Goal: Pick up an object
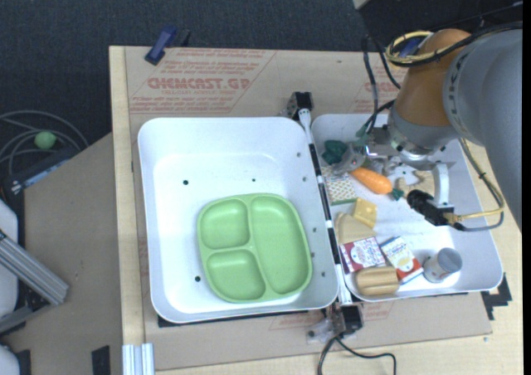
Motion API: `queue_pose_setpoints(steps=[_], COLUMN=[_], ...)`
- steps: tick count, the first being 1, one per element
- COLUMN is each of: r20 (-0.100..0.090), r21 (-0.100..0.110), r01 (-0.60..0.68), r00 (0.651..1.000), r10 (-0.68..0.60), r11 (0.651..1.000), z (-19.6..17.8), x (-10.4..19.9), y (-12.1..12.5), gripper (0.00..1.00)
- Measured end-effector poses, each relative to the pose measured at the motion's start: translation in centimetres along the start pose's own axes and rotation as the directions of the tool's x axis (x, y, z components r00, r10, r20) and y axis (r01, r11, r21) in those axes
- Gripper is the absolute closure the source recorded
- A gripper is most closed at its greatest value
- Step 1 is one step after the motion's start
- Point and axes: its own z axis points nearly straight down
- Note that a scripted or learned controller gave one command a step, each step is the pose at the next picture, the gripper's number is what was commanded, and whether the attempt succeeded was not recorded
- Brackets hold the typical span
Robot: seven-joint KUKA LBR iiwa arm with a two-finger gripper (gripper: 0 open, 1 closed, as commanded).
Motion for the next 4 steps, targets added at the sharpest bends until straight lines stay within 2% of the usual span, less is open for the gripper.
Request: queue_pose_setpoints(steps=[1,2,3,4], r20=[0.000,-0.002,0.002,-0.002], r21=[0.004,0.007,0.004,0.012], r01=[0.001,0.002,-0.002,0.001], r00=[1.000,1.000,1.000,1.000], r10=[-0.001,-0.002,0.002,-0.001], r11=[1.000,1.000,1.000,1.000], z=[-8.1,-9.6,-15.3,-9.4], x=[-1.5,5.4,-0.1,2.9], y=[4.8,4.7,3.2,4.6], gripper=[0.00,0.00,0.00,0.00])
